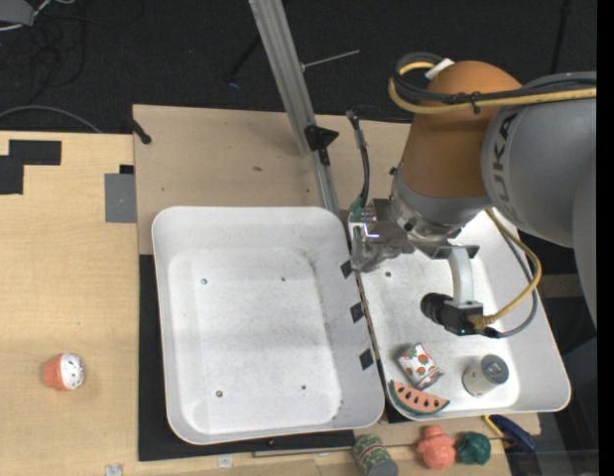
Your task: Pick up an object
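The right bin (545, 365) holds a small red and white box (420, 364), a watermelon slice toy (420, 401) against the front rim, and a grey round can (485, 373). My gripper (368, 248) hangs low at the right bin's left edge, near the divider between the bins and well behind those objects. The grey arm with its orange band (455, 157) hides most of the bin's back half. Nothing shows at the gripper's tip.
The left bin (178, 236) lies beside it. A red and white ball (63, 372) rests on the bench at far left. A green can (371, 454), a pink toy (435, 447) and a green toy (473, 448) sit in front of the right bin. A metal rail (292, 67) slants behind.
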Available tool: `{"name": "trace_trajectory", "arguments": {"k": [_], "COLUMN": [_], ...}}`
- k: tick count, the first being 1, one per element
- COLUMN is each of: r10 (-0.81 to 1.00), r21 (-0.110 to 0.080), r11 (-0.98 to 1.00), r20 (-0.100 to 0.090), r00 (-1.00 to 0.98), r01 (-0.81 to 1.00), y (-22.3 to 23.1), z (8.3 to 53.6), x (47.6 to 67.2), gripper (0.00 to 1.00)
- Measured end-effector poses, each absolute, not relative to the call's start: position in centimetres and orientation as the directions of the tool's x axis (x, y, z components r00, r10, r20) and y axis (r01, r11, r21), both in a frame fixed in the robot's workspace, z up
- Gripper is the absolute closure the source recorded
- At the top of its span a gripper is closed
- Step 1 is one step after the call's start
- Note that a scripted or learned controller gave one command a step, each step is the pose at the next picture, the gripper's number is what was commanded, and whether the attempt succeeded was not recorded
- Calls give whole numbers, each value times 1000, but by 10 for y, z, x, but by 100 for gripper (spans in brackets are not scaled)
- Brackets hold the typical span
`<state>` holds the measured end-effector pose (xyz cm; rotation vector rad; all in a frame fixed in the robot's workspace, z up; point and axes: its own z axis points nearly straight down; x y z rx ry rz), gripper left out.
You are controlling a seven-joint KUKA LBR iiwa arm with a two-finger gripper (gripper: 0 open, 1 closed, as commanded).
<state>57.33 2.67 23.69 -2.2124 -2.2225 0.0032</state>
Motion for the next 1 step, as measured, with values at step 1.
{"name": "trace_trajectory", "arguments": {"k": [1], "r10": [1000], "r21": [-7], "r11": [4], "r20": [1], "r00": [-4], "r01": [1000], "y": [75], "z": [222], "x": [555], "gripper": [100]}}
